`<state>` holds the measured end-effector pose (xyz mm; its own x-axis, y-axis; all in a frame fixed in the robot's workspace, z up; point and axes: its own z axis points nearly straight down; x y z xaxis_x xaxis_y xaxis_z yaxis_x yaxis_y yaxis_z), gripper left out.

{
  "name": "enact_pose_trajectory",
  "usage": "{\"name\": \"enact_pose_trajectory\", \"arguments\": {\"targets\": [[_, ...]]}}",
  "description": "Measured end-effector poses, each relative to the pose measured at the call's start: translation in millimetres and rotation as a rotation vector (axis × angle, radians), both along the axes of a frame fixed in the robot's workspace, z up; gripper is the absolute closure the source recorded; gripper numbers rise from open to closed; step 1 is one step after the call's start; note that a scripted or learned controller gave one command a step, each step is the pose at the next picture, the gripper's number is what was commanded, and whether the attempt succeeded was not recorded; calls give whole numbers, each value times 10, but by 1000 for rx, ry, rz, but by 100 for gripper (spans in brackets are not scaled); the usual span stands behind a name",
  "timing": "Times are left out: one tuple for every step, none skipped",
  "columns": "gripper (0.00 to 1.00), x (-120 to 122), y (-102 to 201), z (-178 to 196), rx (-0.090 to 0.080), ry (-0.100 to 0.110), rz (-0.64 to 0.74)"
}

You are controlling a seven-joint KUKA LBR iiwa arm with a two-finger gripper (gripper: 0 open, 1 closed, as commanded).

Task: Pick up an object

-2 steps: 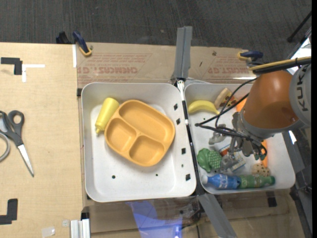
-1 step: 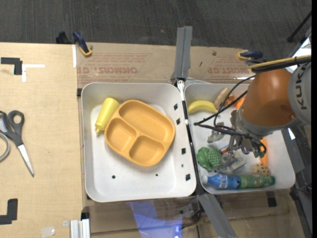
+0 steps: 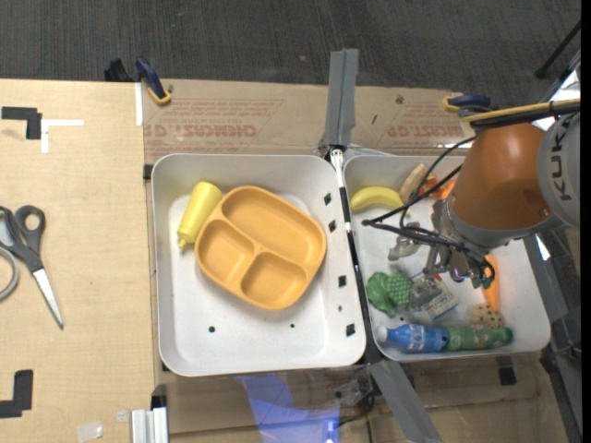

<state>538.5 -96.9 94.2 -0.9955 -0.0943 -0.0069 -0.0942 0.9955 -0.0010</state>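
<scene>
robot arm [image 3: 503,187] over the right bin [image 3: 528,326], gripper [image 3: 441,270] state unclear.
"kuk" shows on the arm; mirrored print marks the cardboard [image 3: 235,123] behind the orange tray [image 3: 260,245].

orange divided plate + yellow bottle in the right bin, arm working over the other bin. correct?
Not quite. The camera view shows the orange divided plate and the yellow bottle in the left bin, not the right one. The arm's gripper is over the right bin, among the clutter there.
</scene>
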Motion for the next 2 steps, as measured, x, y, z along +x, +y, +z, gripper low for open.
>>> {"name": "enact_pose_trajectory", "arguments": {"targets": [[0,625,-155,0,-1,-1,231],[0,-64,-308,-20,0,4,216]]}}
